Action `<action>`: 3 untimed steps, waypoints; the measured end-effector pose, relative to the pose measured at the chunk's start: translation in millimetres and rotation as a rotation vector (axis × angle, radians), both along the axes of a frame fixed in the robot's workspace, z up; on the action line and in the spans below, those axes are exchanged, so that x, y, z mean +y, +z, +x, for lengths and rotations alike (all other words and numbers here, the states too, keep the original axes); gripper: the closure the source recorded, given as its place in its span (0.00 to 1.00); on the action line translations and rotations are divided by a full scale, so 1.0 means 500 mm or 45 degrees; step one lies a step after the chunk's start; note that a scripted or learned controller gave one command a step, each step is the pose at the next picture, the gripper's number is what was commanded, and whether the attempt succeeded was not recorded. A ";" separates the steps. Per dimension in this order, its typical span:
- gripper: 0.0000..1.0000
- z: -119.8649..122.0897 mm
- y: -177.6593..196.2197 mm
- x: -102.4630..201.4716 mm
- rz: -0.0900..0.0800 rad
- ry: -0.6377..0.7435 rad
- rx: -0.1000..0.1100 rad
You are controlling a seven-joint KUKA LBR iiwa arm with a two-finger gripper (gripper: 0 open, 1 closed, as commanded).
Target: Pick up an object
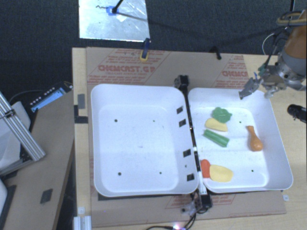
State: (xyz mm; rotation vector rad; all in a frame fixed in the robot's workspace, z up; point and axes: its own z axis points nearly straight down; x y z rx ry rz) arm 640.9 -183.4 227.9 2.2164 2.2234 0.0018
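Approach step, nothing grasped yet. Gripper (257, 87) hangs over the far rim of the right bin (276, 128), fingers spread apart with nothing between them.

Candidates all sit in the right bin:
- green leafy piece (221, 114), far side, touching the yellow piece (216, 125) just below it
- green pod (216, 138), long axis diagonal, running from far-left to near-right
- orange drumstick-shaped toy (254, 138), on its own near the right wall; long axis runs roughly far to near with a slight lean, thin end toward the far wall, bulb toward the near side
- red piece (205, 168) touching a yellow piece (221, 173), near-left corner by the divider

My pick: the drumstick. It's the most isolated and nearest the gripper. The next move needs travel toward the near side, wrist rotated so the fingers close across the narrow shaft, then a descent. The pod is plan B, but it sits close to the yellow piece.

Left bin (139, 138) isn't relevant to the pick.
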 end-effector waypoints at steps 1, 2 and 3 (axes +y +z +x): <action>1.00 0.002 0.024 0.000 -0.001 0.004 -0.006; 1.00 -0.080 0.167 0.001 -0.002 -0.003 -0.006; 1.00 -0.205 0.291 -0.031 -0.002 -0.005 -0.004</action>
